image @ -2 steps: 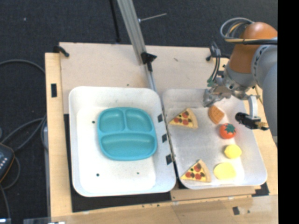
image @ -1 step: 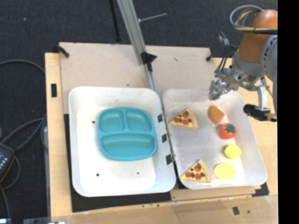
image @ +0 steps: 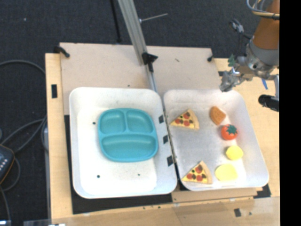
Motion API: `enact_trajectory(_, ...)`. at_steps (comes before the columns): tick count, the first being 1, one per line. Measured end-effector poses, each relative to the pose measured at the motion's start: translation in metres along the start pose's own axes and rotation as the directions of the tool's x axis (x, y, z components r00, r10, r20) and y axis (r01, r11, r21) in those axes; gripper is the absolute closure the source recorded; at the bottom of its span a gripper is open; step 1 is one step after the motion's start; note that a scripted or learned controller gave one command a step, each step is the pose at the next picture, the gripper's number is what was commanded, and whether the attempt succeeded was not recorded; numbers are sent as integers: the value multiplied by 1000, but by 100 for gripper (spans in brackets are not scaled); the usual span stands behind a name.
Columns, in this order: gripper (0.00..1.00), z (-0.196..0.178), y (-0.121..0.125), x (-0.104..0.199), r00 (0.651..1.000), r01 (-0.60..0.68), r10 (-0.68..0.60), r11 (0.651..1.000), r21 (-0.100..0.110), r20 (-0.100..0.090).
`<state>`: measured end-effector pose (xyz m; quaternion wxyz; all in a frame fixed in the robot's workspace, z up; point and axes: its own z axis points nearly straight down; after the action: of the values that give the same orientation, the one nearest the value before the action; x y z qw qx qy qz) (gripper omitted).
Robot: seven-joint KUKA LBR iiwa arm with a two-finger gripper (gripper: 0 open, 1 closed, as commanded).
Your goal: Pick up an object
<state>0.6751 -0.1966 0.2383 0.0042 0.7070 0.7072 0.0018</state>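
So the gripper (image: 229, 82) is parked just over the far right corner of the right bin (image: 256, 140), up above everything, and nothing in there is touching it. The thing closest to it is the brown bread-roll-looking piece (image: 217, 115), sitting a little way toward the camera and slightly to the left of the gripper. Its long axis runs roughly away-and-toward the camera with a bit of a tilt. Right behind that, further toward the camera, there's the tomato (image: 229, 132), then two yellow pieces (image: 233, 152) and (image: 226, 172). Two pizza slices (image: 185, 120) and (image: 198, 173) lie well off to the gripper's left, near the divide with the left bin (image: 80, 107), which just has a teal divided plate (image: 127, 134) in it.

As for the gripper's state: honestly can't tell from this angle whether it's spread or pressed together, it's a small dark blob. Nothing visibly pinched in it though.

Best guess, the roll is the easy target: short drop down and toward the camera.
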Motion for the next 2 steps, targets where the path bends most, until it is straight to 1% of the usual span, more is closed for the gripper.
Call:
enact_trajectory(1, 100, -16, 1, 0, 1000, 3, -3, 1000, 4, -2)
enact_trajectory(2, 100, -24, -21, 38, 1000, 5, -5, 1000, 7, -4)
